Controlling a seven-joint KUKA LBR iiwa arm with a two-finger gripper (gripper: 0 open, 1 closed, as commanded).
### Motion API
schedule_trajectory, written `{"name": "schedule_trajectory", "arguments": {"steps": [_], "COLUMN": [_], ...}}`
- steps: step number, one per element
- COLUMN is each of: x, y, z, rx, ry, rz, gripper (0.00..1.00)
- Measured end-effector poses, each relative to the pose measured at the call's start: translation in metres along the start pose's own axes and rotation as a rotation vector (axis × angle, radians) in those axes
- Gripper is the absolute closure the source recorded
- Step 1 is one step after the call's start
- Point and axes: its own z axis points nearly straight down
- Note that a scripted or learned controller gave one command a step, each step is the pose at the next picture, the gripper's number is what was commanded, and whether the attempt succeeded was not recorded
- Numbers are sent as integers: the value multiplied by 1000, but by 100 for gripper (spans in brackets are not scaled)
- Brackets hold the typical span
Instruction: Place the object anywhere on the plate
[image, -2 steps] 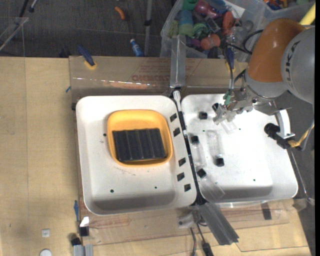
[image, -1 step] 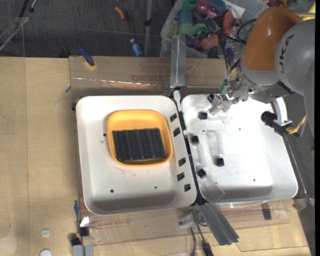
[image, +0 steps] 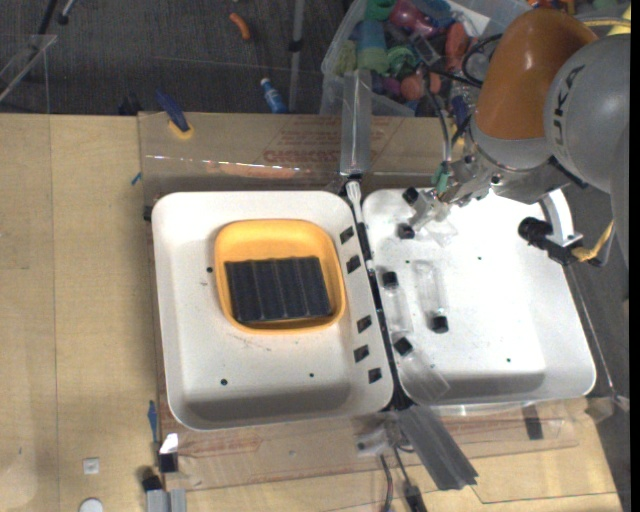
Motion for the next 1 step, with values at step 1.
{"name": "schedule_trajectory", "arguments": {"steps": [1], "x": [11], "y": [4], "z": [-16], "rx": [-2], "ry": [-1], "rz": [-43], "gripper": [100]}}
